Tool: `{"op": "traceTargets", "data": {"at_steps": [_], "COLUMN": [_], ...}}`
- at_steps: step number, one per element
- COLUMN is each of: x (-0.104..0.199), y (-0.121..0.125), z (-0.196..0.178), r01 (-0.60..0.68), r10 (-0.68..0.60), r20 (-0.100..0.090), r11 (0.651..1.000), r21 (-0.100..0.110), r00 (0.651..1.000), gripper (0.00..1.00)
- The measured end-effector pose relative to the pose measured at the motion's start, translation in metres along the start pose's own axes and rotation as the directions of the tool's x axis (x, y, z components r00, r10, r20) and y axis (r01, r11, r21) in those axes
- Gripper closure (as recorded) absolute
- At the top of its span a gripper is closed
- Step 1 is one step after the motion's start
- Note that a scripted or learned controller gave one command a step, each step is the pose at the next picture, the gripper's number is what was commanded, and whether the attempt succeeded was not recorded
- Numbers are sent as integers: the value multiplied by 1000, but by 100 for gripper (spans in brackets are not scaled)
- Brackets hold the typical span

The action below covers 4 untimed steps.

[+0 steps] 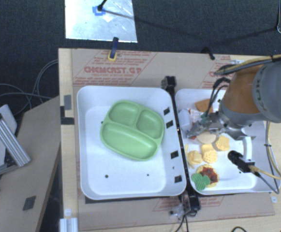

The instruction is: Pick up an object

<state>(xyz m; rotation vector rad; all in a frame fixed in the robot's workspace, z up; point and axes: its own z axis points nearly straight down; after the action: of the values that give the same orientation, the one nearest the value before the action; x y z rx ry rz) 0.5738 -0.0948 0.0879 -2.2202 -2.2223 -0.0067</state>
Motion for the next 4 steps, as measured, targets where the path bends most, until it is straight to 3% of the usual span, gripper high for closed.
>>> {"op": "traceTargets", "data": {"at_steps": [1,3,4], "x": [0,-3,-3], "y": [2,10,11], "z": [-13,-122,-137], "r01": [0,4,4], "r10": [0,-4,-4], "r20": [1,5,3], "r11": [1000,1000,1000], "r21": [-7,-5,-1], "r00": [1000,1000,1000], "gripper": [100,100,100]}}
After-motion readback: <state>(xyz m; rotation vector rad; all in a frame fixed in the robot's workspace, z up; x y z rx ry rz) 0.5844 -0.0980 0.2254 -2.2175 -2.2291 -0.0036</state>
